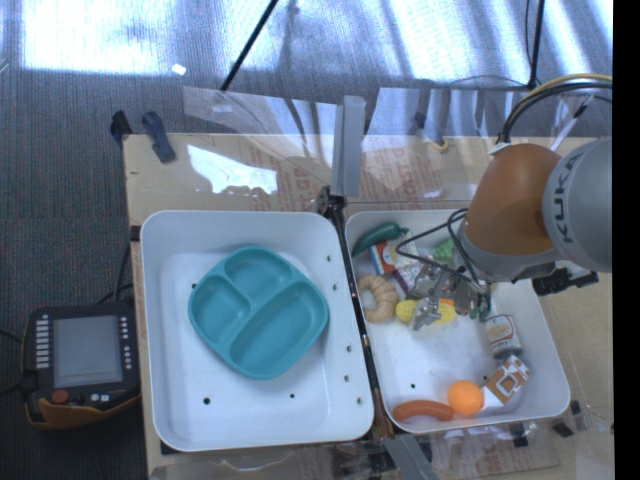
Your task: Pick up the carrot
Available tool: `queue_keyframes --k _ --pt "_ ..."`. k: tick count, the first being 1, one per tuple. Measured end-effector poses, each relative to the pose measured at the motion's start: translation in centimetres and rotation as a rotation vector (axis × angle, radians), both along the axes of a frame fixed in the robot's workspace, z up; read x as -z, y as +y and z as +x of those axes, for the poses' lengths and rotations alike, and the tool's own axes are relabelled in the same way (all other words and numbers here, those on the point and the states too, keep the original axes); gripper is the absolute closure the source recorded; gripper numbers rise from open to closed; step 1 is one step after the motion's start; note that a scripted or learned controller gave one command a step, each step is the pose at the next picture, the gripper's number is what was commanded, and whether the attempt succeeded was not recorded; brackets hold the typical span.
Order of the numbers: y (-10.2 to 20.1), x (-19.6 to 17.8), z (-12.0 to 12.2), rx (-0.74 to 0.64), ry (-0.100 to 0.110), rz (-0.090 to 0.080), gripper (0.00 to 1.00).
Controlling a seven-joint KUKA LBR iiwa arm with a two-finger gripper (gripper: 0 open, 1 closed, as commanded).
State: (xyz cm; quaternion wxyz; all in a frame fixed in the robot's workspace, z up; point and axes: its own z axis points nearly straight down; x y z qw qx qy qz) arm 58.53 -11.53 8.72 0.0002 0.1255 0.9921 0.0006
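Camera view: pincer (432, 313) low in right bin (545, 333), over yellow corn (408, 312) beside bagel (379, 297); finger state: cannot tell. Carrot (422, 410) lies at bin's near edge, beside orange ball (465, 397), well apart. Step: approach. Next: shift toward near edge.

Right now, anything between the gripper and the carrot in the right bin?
Nothing visible. The gripper is by the yellow corn cob; bare floor of the shallow white bin runs to the long orange-red carrot. A round orange ball crowds one end.
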Motion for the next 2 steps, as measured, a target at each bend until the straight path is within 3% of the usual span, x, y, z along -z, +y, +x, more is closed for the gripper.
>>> queue_keyframes --k 1,2 --pt "-4.8 -0.1 -5.5 -0.260 0.000 0.000 1.00" --pt "-0.3 0.0 0.1 -0.196 0.000 -0.001 1.00"
